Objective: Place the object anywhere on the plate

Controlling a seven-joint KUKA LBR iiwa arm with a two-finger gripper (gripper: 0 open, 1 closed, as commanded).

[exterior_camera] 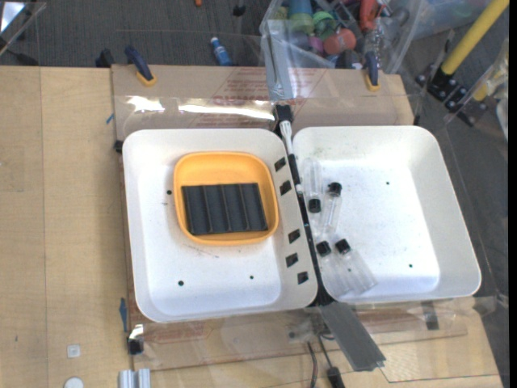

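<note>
At the near edge of the worktop, a grey flat piece juts out below the bins. In the left bin, the orange plate carries the black ribbed block, lying flat within its rim. The right bin holds clear, black-capped pieces, hard to make out. Beyond, a clear tub of coloured items is cut off. How far the tool is open cannot be told.
</note>
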